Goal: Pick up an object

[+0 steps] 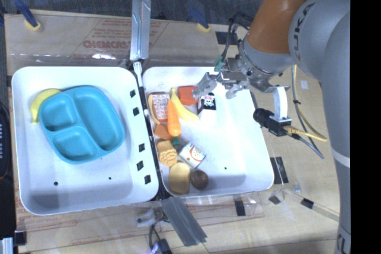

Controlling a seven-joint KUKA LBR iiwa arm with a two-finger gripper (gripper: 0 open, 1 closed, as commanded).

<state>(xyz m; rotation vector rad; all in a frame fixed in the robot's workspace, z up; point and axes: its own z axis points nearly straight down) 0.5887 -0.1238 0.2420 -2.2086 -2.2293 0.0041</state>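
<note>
The gripper (pixel 209 91) hovers spread and empty above the right bin (pixel 238 151), approaching the carrot (pixel 173 116) in the toy-food pile; next it must descend and close.

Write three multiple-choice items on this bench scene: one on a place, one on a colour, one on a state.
1. Where does the divided tray lie?
A. in the left bin
B. in the right bin
C. on the bench outside both bins

2. What colour is the divided tray?
A. red
B. blue
C. green

3. How does the gripper stand relative to the right bin?
A. resting on the bench outside it
B. over its upper part, near the toy food
C. inside the left bin

Answers:
1. A, it fills much of the left bin.
2. B, its surface is plainly blue.
3. B, it sits above the right bin's upper part beside the orange carrot.
</note>
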